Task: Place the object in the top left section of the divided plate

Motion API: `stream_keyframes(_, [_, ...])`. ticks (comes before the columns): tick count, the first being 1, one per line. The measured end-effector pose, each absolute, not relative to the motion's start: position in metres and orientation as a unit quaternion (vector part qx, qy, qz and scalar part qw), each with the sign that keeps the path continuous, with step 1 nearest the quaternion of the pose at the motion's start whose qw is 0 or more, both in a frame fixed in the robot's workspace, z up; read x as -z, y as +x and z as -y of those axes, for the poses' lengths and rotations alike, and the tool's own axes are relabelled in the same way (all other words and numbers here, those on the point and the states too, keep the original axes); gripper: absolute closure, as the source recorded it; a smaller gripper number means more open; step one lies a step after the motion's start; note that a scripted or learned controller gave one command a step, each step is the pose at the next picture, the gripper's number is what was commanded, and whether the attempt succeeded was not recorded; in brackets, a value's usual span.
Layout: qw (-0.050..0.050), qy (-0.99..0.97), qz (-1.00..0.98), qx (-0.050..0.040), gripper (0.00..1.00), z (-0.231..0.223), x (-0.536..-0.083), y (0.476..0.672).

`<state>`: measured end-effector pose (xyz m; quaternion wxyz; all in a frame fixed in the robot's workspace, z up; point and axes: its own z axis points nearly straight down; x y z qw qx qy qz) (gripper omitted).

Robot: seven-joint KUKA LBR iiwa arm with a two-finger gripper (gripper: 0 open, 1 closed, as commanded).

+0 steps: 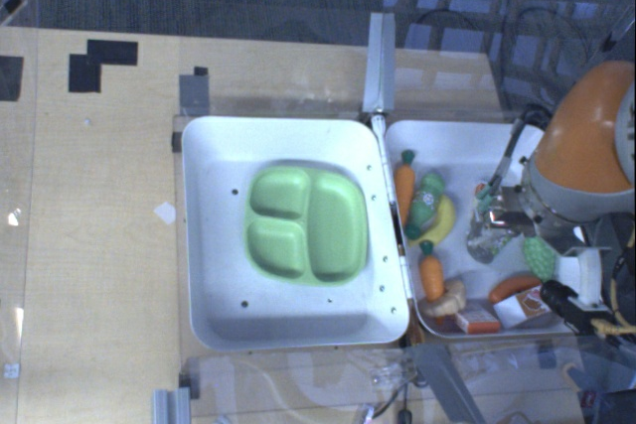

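Metal fingers (489, 235) above smooth plastic toy food (429, 204)

Two white bins sit side by side. The left bin (214, 243) holds one green divided plate (308, 223). The right bin (447, 139), beside that plate, holds two toy carrots (404, 186) (430, 275) and one banana (443, 221).

text: none readable | green bottle (428, 201) in right bin (447, 136): label patch, too small and blurred to read | white box (521, 305) near bin's lower edge: red marking, illegible | numbers/signs: none legible
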<state>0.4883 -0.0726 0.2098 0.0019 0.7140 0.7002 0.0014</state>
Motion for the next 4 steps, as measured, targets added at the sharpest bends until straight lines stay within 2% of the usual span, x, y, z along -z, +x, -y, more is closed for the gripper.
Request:
stream_keyframes(1, [0.001,0.647,-0.762,-0.0013,1.00,-0.011,-0.184,0.488])
stream_keyframes(2, [0.001,0.607,-0.795,-0.0019,1.00,-0.072,-0.214,0.488])
stream_keyframes(3, [0.001,0.456,-0.890,-0.0016,1.00,-0.139,-0.204,0.487])
stream_keyframes(4, [0.002,0.427,-0.904,-0.0019,1.00,-0.114,-0.186,0.488])
